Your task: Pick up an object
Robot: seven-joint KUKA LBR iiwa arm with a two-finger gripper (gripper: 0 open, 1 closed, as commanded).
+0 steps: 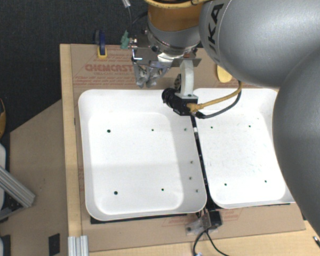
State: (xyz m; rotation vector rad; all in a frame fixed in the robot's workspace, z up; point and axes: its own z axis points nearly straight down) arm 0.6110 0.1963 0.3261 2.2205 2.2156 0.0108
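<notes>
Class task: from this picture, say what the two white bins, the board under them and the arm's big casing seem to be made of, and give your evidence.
Left bin and right bin: probably moulded plastic, smooth, rounded corners. Board: looks like brown paper-faced sheet, matt, with red print. Arm casing: grey, satin sheen, painted metal or plastic; can't tell which.

Two smooth white plastic bins (96,159) sit on a matt brown board (69,89); the arm (266,31) looks like satin grey metal.

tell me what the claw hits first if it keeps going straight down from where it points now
Probably the brown board just behind the left bin; the claw hangs over that strip near the bin's far rim. Depth is unclear from this slant.
</notes>
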